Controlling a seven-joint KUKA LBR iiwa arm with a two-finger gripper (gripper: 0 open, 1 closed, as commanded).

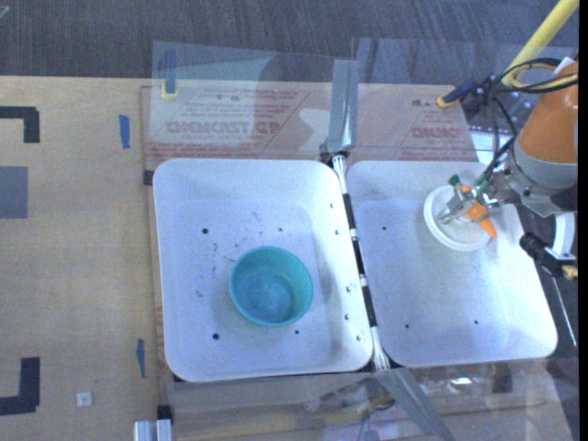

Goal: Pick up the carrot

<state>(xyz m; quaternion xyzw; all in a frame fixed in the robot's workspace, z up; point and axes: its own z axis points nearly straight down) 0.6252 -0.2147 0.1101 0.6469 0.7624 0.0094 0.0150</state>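
A fixed camera looks down at a slant on two shallow white bins set side by side on a wooden bench. The grey arm with its orange band enters at the right edge of the frame, and its gripper [469, 205] sits low over the upper right part of the right bin [459, 329]. There a small white dish [450, 226] rests on the bin floor, and the carrot [480, 215] — a small orange piece with a green top — lies at the dish's right rim, right at the gripper's tip. Whether the gripper is open, closed or gripping the carrot cannot be told from this view.

The step in hand looks like the grasp itself, at or just before closing. The next move would call for a firm close on the carrot and a straight lift clear of the dish.

In the left bin [184, 200] a teal bowl [270, 286] stands near the middle. Clear plastic sheets stand behind both bins — dark carpet lies beyond the bench.
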